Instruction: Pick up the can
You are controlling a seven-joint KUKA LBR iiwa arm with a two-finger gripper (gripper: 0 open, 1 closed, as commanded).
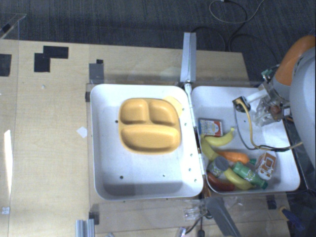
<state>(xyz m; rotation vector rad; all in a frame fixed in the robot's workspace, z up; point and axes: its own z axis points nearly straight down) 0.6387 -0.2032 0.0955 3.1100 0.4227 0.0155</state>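
Much bare floor around tray (149,124)

Worktop (44,147) is light wood, marked with black rectangular patches (51,57) near its far left corner, and a clear panel edge catches a bright strip of light at the left side. Beyond the worktop the floor (123,14) is dark grey carpet, with a thin cable (237,9) looped across it at upper right. A grey metal bracket (188,58) stands upright at the worktop's far edge.
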